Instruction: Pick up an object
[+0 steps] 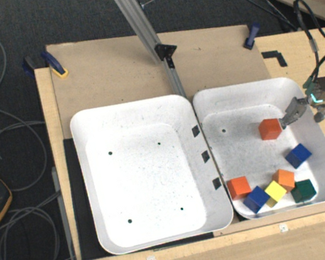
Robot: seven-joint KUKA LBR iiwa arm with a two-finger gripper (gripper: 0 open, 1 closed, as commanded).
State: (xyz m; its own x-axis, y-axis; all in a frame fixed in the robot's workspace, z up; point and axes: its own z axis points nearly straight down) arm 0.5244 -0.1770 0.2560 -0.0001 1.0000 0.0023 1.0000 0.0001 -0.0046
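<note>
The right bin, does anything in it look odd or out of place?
Nothing looks damaged or spilled. In the right bin, most blocks crowd its near edge: an orange block, two blue blocks, a yellow block, a green block. One red-orange block sits apart, beside the hand.

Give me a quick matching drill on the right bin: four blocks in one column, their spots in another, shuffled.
Things:
1. green block
2. yellow block
3. lone blue block
4. orange block apart from the rest

Places:
A. right next to the gripper
B. near the right wall of the right bin, by itself, above the front cluster
C. front right corner of the bin
D. in the front cluster, between a blue block and the green one

Pairs: 1-C, 2-D, 3-B, 4-A
</note>
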